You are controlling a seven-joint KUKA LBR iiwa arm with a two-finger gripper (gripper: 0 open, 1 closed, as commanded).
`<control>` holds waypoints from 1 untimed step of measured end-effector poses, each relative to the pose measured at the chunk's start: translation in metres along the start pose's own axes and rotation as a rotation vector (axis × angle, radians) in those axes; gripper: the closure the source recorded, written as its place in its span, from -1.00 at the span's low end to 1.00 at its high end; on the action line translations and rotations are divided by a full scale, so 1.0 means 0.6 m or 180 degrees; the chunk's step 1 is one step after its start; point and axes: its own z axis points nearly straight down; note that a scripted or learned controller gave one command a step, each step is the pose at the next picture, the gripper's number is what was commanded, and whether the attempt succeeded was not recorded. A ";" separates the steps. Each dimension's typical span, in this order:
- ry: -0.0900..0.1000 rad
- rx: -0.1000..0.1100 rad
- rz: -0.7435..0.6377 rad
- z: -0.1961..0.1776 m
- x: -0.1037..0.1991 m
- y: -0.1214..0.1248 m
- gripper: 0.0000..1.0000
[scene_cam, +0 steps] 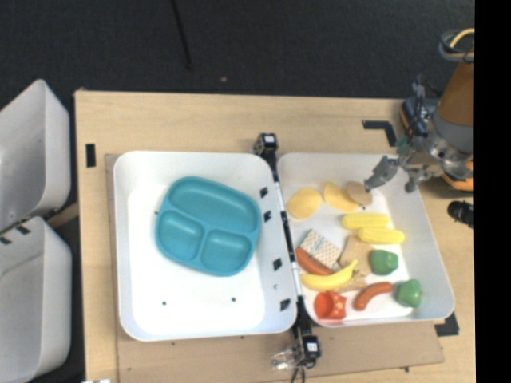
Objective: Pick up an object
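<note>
The right bin (415, 206) holds several toy foods: a lemon (303, 203), a tan potato (356, 191), corn cobs (373, 227), a cracker box (319, 248), a banana (329, 278), a green pepper (383, 260), a sausage (373, 294) and a red tomato (329, 305). My gripper (395, 178) hangs over the bin's far right corner, just right of the potato. Its fingers are spread open with nothing between them.
In the left bin (136, 294) lies a blue divided plate (209, 224). A black clamp (266, 144) sits at the far end of the divider between the bins. White padded shapes (28, 158) stand off the bench to the left.
</note>
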 end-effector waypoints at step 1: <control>-0.0011 -0.0038 -0.0009 -0.012 0.000 0.005 -1.00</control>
